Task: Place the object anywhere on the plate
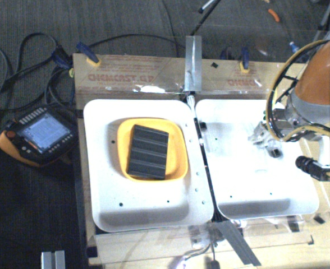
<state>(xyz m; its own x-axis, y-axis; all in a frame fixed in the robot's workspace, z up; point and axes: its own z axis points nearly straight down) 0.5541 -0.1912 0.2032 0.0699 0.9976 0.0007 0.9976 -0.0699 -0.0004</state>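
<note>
A dark grey ribbed block [149,151] lies flat on the yellow plate [179,156] in the left bin [142,209]. It covers most of the plate's middle. My gripper [265,139] hangs over the right bin [266,189] near its right side, well apart from the block and the plate. The wrist and cables hide most of it.
A metal divider [193,66] stands at the back between the two bins. A handheld pendant with a lit screen [41,133] lies on the floor to the left. Clamps and cardboard [125,74] line the bench's back edge. Black cables loop around the wrist [288,105].
</note>
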